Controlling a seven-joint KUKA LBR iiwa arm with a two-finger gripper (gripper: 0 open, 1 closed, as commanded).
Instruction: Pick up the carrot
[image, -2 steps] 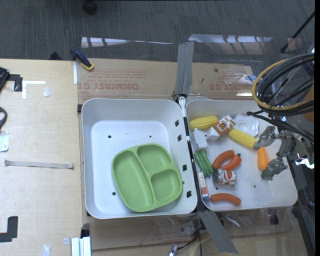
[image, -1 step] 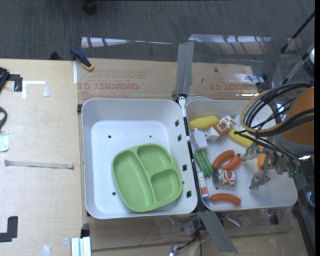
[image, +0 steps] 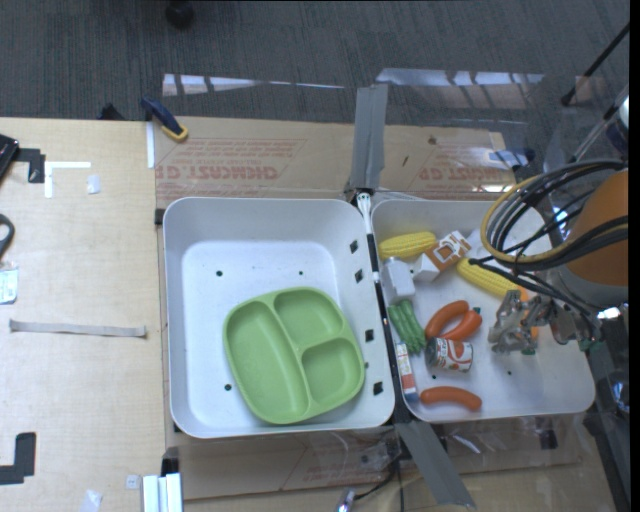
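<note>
From my remote station, I see the gripper (image: 512, 330) low inside the right bin (image: 560, 395), just right of the carrot (image: 447, 316), which lies among toy foods beside a small can (image: 450, 354). Whether the gripper's tips are apart or together I cannot tell. The green tray (image: 293, 353) sits in the left bin (image: 200, 300), apparently as a drop spot.

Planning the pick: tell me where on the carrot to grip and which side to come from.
Grip the carrot around its middle, coming straight down. It lies flat and slanted, with another orange piece close against its lower right side and a can just below, so closing across its width from above looks safest, though clearance is tight. The gripper sits to its right.
</note>
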